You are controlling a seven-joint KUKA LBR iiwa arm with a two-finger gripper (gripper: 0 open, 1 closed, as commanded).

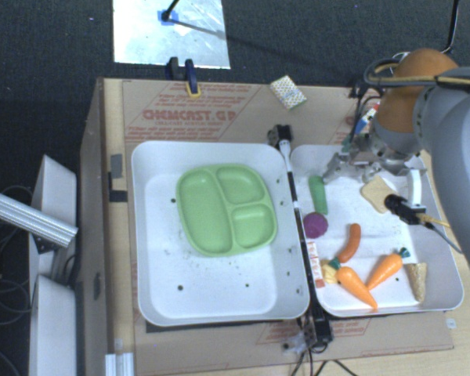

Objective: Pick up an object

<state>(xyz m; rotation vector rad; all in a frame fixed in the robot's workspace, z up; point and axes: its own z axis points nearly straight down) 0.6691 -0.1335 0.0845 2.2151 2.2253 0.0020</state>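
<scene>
My end effector (352, 161) hovers over the right bin (446, 288), grip unclear. Smooth plastic carrots (359, 287) lie near; the table (196, 112) reads "CHEMCAST".

Well off to the view's left of the gripper (351, 165), past the divider: a white bin (153, 288) holding a green divided plate (225, 208). Just beyond the gripper, toward the back of the brown printed board (196, 112): a small speckled block (287, 92). Farther back and left: a blue and yellow clamp (189, 77) at the board's edge, a shiny sheet (171, 22) on dark carpet (39, 53), and, far left, a metal bar (31, 214).
</scene>
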